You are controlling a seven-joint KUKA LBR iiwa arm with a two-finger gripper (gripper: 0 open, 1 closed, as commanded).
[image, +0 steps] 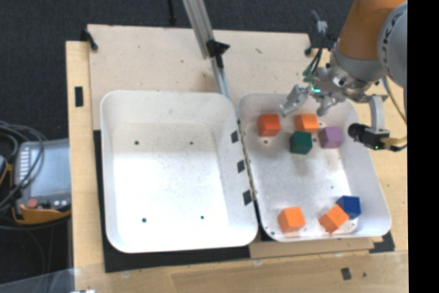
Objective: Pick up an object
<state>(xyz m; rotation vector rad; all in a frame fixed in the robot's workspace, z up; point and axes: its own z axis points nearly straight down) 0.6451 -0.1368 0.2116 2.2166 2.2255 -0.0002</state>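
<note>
Two-finger gripper (310, 101) above the right white bin (367, 175), fingers (293, 102) spread apart and holding nothing, poised over a small orange cube (306, 123).

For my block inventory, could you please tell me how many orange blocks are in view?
4, all in the right bin: two near its far edge, beneath the gripper, and two at its near edge. The arm might hide more.

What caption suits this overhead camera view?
Open end effector poised above an orange cube among colored blocks in the right bin.
</note>
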